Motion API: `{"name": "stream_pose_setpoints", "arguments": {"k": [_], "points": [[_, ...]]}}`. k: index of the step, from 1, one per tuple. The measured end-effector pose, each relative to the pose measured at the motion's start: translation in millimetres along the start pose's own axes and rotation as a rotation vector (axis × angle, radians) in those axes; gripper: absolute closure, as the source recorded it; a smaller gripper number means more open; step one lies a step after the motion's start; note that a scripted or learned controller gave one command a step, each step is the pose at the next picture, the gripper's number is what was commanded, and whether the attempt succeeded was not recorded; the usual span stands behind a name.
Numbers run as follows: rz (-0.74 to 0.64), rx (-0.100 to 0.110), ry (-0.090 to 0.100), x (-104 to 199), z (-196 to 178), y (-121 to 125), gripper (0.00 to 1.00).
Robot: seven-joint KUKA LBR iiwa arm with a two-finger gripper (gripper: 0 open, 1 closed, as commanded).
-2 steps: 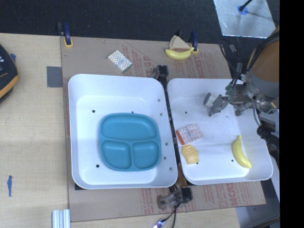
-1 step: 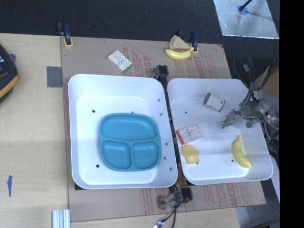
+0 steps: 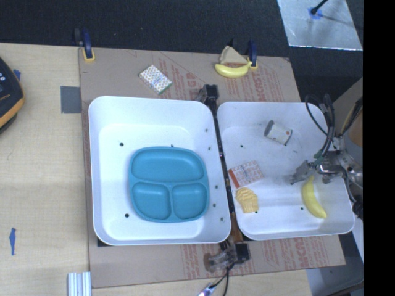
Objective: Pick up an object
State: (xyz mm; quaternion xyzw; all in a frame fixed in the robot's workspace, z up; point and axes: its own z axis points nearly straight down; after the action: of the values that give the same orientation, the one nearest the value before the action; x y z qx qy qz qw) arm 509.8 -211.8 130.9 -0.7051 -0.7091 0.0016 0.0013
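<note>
Two shallow white plastic bins side by side on a brown cardboard sheet. Left bin (image 3: pixel 99 165) holds a smooth blue divided plate (image 3: pixel 168 184), rounded corners, three compartments. Right bin (image 3: pixel 247 113) holds: a curved yellow banana (image 3: pixel 313 199) near the right wall; a small grey-and-white cylinder (image 3: pixel 278 132) lying on its side toward the back; a flat packet (image 3: pixel 247 173) with red print near the left wall; a lumpy pale-yellow crinkled piece (image 3: pixel 247 200) just in front of the packet. Gripper (image 3: pixel 310 171) sits low in the right bin at its right side, metal fingers spread apart, nothing between them; one fingertip is just above the banana's upper end, contact unclear. Black cables loop behind it. Outside the bins on the cardboard: a second banana (image 3: pixel 231 70) by a blue clamp at the back edge, and a small patterned square packet (image 3: pixel 155 79).
</note>
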Motion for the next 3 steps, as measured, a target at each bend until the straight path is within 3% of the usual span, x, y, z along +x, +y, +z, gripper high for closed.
{"name": "stream_pose_setpoints", "arguments": {"k": [1, 2, 3], "points": [[0.0, 0.0, 0.001, 0.6, 38.3, -13.0, 0.0], [-0.004, 0.001, -0.001, -0.6, 28.0, -13.0, 1.0], [-0.002, -0.001, 0.002, 72.3, 39.3, -7.9, 1.0]]}}
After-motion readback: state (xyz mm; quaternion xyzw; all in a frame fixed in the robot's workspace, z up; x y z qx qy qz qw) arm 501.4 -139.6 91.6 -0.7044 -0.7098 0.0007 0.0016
